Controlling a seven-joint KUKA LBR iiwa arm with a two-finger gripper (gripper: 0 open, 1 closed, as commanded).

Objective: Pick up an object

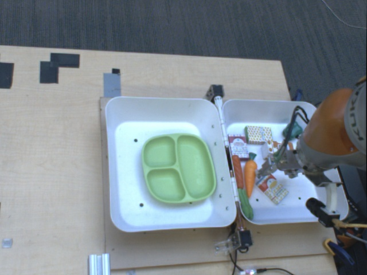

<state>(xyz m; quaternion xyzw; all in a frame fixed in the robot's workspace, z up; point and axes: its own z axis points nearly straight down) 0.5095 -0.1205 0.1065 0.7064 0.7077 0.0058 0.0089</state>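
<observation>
Camera view looks down on a light wood bench [51, 153] with two white bins side by side. Some dark squares [57, 66] are stuck on the bench at the far left.

Left bin [123, 171] comes first. It holds a light green plate [179, 168] with three parts to it. The plate lies flat near the middle of that bin.

Next comes the right bin [298, 211], which touches the left bin along one long edge. Close to that edge lies a toy carrot [249, 175], orange with a green top. A long green thing [245, 204] lies just below the carrot, near the bin's front wall. A small red and white packet [238, 146] sits just above the carrot. Beside that packet, a little farther right, is a small box with colored dots [258, 134]. Another small packet [275, 191] with red on it lies to the right of the carrot.

Last comes the arm [332, 130], grey with a big orange band, reaching in from the right. Its gripper [270, 166] hangs low over the right bin, between the carrot and the red packet, very near both. I cannot tell if the jaws are spread or pressed together, because the picture is too blurry there. Nothing can be seen pinched in them.
</observation>
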